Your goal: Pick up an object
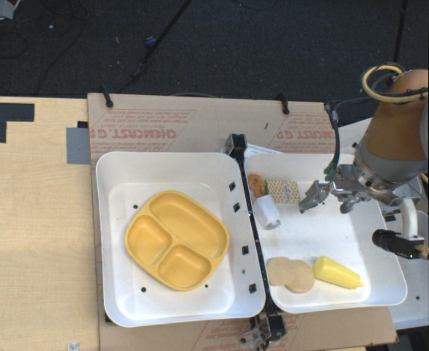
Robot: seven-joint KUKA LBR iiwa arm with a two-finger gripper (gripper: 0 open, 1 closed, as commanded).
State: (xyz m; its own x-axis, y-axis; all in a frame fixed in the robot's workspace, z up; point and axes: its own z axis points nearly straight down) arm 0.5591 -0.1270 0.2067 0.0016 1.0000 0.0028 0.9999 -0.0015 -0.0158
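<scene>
My gripper (330, 200) hangs over the upper middle of the right bin (379, 287), fingers spread open with nothing between them. Just left of it lies a speckled beige block (282, 191), and past that a small brown item (256, 184) against the bin's left wall. A white cylinder (266, 213) lies below those two. Near the front of the bin rest two tan round discs (290, 274) and a yellow cone-shaped object (337, 273). None of them touches the gripper.
The left bin (116, 196) holds a yellow divided plate (176, 238). A black divider (245, 218) runs between the bins. The grey arm with its orange band (397, 134) comes in from the right. A black fitting (397, 243) sits on the right bin's edge.
</scene>
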